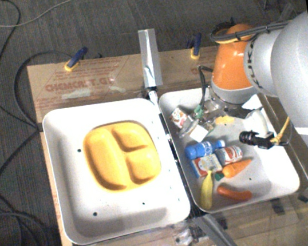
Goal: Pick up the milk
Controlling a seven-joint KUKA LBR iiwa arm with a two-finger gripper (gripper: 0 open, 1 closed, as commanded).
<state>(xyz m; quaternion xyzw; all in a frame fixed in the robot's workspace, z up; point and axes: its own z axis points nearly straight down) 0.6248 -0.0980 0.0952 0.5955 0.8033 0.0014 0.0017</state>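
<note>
On the table [50, 89], two white bins side by side. The arm [290, 69] reaches in over the right bin [279, 181]. The left bin [62, 163] carries one yellow divided tray [122, 154].

All the clutter is in the right bin.
- Tool [205, 114]: hangs over the far left part of this bin, just beside a small printed packet [179, 116] in the far left corner and a white block [199, 132]. Cannot tell whether it is released or clenched. Nothing visibly carried.
- Milk [203, 149]: taken to be the blue-and-white bottle, lying on its side close to the bin's left wall, about midway along it. It sits apart from the tool, on the near side of the white block.
- Neighbours are crowded. A red-labelled pack [228, 154] sits at the bottle's right end, a carrot [237, 167] just beyond, and a banana [206, 191] and a red sausage-like piece [235, 194] lie toward the near edge.

Judgement: not yet lined up.
- Shift toward the near edge, past the white block, and centre over the bottle's body.
- Close across its narrow width, not along its length.
- Come straight down. A drift to the right risks pinching the red-labelled pack instead.
- The round body may roll toward the wall.
</note>
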